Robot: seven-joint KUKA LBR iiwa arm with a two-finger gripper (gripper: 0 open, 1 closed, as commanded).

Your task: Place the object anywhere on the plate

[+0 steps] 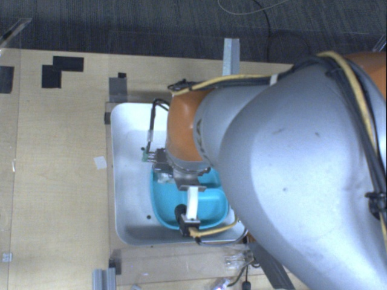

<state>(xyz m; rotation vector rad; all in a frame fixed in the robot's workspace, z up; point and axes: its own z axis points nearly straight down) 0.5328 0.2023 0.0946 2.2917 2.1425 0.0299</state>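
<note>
Overhead view of the work cell. A turquoise plate (158, 202) lies in the near-right part of a shallow white bin (129, 180); its left rim and part of its right side are exposed, and its middle is covered from above by the robot's wrist. The object to be placed is hidden in this view, so its position relative to the plate cannot be told.

The claw (180, 180) sits directly over the plate, below the orange band (181, 125) of the arm (290, 180). Seen from above, it is masked by the wrist, and whether it is spread, pressed together or pinching anything cannot be told.

The grey arm enters from the right and fills most of that side of the picture, covering the bin's right edge. The bin's bare floor shows to the left of the plate and behind it.

The bin rests on a pale wooden bench (54, 180). A small white scrap (100, 162) lies on the bench just left of the bin, and black blocky marks (61, 70) lie farther back on the left. Dark carpet (121, 8) runs along the top, with a thin cable (273, 2) looped on it.
</note>
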